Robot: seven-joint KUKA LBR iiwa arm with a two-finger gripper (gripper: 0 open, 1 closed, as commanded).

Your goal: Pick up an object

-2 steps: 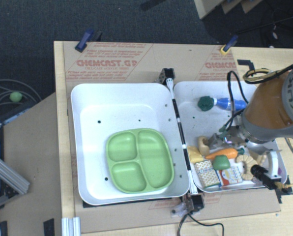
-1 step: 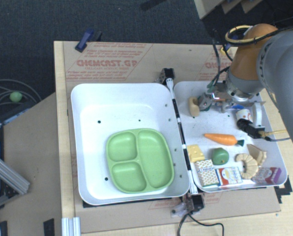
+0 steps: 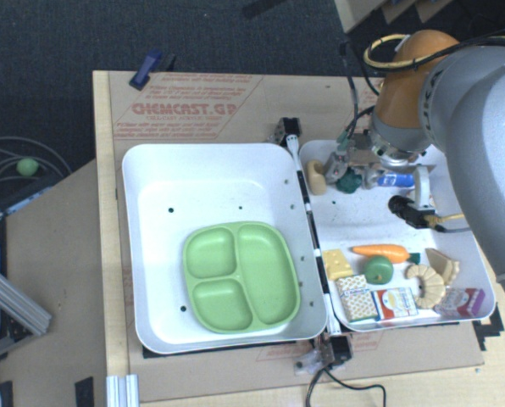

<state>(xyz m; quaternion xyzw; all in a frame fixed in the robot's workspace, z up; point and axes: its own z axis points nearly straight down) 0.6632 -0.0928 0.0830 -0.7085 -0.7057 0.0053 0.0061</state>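
Note:
My gripper (image 3: pixel 344 170) hangs low over the far left corner of the right bin (image 3: pixel 361 214). Directly under it lies a small teal object (image 3: pixel 347 184), and a tan piece (image 3: pixel 318 177) rests just to its left against the bin wall. A blue item (image 3: pixel 396 179) shows just right of the gripper, partly hidden by the wrist. Nearer the front of this bin lie an orange carrot (image 3: pixel 381 250), a green apple (image 3: pixel 378 270), a yellow cheese wedge (image 3: pixel 337 264), a checkered box (image 3: pixel 355 298), a white carton (image 3: pixel 398 301) and a bread piece (image 3: pixel 428 283).
The left bin (image 3: pixel 151 185) holds a green divided plate (image 3: pixel 240 275). A purple packet (image 3: pixel 466 302) sits at the right bin's front right corner. The grey arm (image 3: pixel 477 134) covers the right bin's far right side. A blue clip (image 3: pixel 146 69) lies on the cardboard behind the bins.

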